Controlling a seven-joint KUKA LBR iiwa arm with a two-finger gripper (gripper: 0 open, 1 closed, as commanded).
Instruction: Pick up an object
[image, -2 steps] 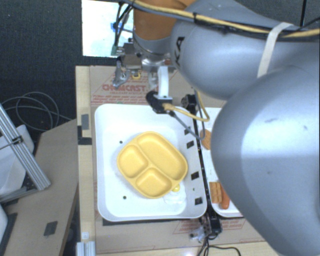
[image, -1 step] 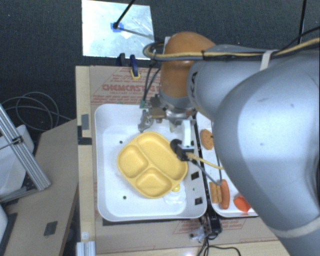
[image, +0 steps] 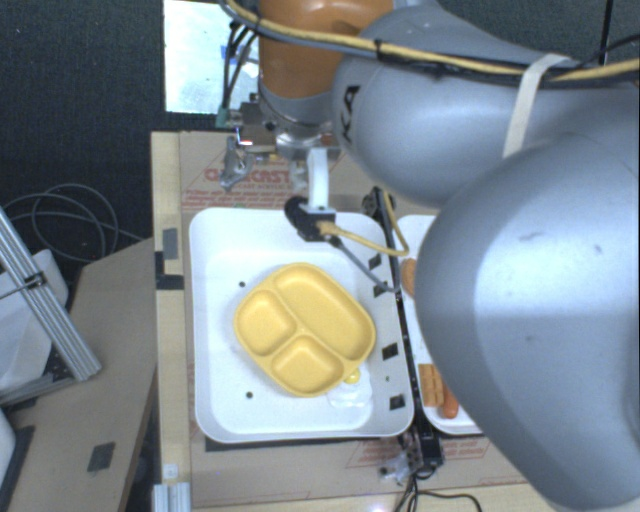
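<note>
A yellow divided plate (image: 305, 328) lies in the middle of the left white bin (image: 215, 300), its three compartments facing up. A small yellow piece (image: 352, 377) and a pale clear object (image: 348, 395) sit against the plate's near right edge. My gripper (image: 234, 170) hangs beyond the bin's far left corner, over the brown cardboard and well apart from the plate. Nothing shows between its tips. In the right bin (image: 455, 425), small orange items (image: 436, 384) and another orange piece (image: 408, 275) peek out from under the arm.
My bulky grey arm (image: 520, 250) covers most of the right bin. A divider with black clips (image: 388, 350) runs between the bins. A metal frame (image: 45, 310) and loose cables (image: 70, 215) stand off the bench at left.
</note>
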